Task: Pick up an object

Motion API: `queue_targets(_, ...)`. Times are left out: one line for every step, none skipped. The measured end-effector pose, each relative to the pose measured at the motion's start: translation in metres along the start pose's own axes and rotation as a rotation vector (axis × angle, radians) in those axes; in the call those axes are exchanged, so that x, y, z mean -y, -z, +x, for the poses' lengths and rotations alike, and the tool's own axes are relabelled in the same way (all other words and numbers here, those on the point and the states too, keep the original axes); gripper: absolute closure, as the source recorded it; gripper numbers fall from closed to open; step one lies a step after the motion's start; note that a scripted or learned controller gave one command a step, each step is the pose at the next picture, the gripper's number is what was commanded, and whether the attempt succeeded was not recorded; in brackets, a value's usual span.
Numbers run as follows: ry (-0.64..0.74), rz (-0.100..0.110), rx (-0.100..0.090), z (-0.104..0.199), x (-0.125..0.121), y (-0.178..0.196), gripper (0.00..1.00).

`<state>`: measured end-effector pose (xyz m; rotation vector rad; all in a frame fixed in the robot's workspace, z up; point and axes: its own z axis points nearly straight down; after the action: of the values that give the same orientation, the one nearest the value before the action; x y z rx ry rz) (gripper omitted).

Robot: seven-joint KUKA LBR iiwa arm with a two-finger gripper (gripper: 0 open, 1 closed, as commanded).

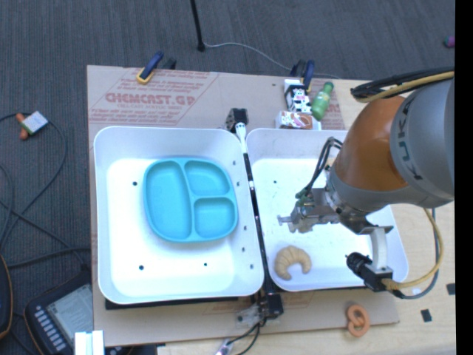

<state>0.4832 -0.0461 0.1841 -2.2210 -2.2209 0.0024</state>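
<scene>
The croissant (293,262), lying at lower centre-right in the right bin (281,145), is judged light and crushable, best pinched across its thick middle by the gripper (300,220), seen empty and spread above.

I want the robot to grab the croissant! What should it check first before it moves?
1. Tan curved croissant lies in the right white bin: ok.
2. Nothing lies on top of the croissant: ok.
3. Gripper sits above and apart from the croissant, not touching: ok.
4. Gripper centred over the croissant: cannot tell.
5. Croissant sits close to the bin's near wall, little room there: not ok.
6. Blue divided plastic plate lies in the left white bin, out of the way: ok.
</scene>
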Motion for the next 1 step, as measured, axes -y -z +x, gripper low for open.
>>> queue_targets(0.000,0.000,0.000,0.0002,0.0000,0.0000,0.00)
